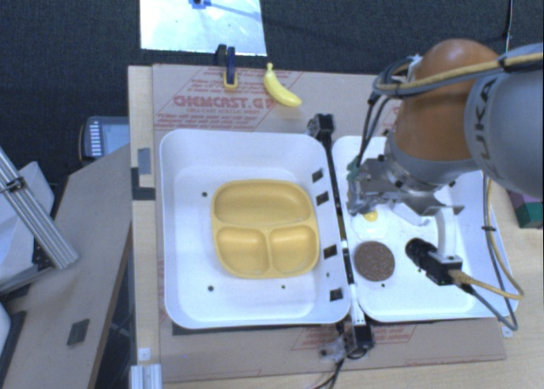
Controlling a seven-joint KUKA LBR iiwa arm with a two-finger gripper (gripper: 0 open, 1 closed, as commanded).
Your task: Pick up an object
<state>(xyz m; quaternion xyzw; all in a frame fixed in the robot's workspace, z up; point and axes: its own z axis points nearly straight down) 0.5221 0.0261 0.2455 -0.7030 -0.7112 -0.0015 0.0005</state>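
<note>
Claw (pixel 364 202), its opening impossible to tell, crowds the right bin's (pixel 476 307) inner edge above a brown disc (pixel 374 261).

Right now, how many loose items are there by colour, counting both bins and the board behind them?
Yellow: 3, the divided tray in the left bin, a small piece under the gripper in the right bin, and a banana on the board behind.
Brown: 1, a round disc in the right bin.
Total: 4
</note>
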